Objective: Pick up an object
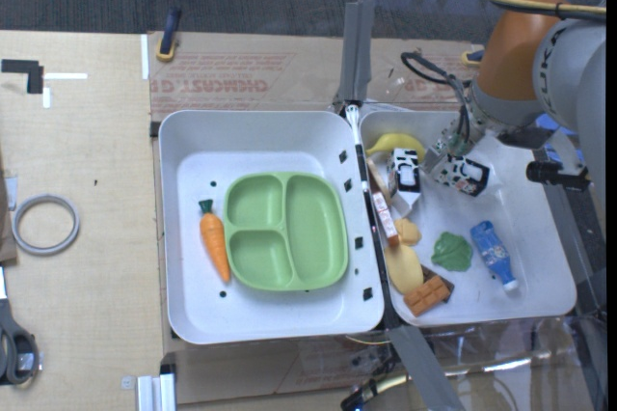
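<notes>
Two shallow white bins stood side by side on the bench: the left bin (178,206) and the right bin (540,235). In the left bin there was one light green plastic plate with three compartments (287,231), and one orange toy carrot with a green top (215,243) lay just beside it at 9 o'clock.

In the right bin I counted about eight small things. One yellow banana-shaped toy (395,145) lay at 11 o'clock, one black and white box (407,176) just under it, one white object with black marks (464,176) near the bin's centre, one green leaf-shaped toy (451,252), one blue plastic bottle with a white cap (495,255) at 4 o'clock, one long reddish packet (384,211) along the left wall, one pale yellow soft piece (405,266), and one brown block (427,292) at 7 o'clock.

The two-finger gripper (451,153) of the grey arm with the orange band (511,47) hung at 12 o'clock, touching or just above the white object with black marks. The fingers were small and dark, so I could not tell if they were apart or together. The pale yellow piece and the reddish packet partly covered each other, and their exact shapes were hard to make out.
</notes>
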You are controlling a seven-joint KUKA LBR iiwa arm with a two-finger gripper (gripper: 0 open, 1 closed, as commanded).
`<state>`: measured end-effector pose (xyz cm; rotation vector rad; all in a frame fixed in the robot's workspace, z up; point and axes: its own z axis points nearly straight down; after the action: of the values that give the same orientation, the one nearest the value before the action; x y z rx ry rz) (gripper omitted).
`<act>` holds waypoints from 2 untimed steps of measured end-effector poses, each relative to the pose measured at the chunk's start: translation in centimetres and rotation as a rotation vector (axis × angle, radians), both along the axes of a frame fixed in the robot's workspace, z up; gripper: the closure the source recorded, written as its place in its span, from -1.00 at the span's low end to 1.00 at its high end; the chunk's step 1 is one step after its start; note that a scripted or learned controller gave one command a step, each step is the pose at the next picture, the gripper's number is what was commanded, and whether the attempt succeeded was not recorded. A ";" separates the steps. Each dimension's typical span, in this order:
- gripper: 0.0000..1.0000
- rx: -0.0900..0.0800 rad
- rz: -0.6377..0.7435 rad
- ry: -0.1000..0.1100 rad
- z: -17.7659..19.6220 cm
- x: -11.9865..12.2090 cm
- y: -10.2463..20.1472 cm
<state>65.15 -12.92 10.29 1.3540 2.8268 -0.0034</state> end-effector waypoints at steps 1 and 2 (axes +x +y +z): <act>1.00 0.004 -0.382 0.004 -1.1 -0.7 3.1; -1.00 -0.007 -0.392 -0.009 -0.6 -0.5 2.0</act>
<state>64.62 -10.90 9.65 1.8720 2.5002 -0.0094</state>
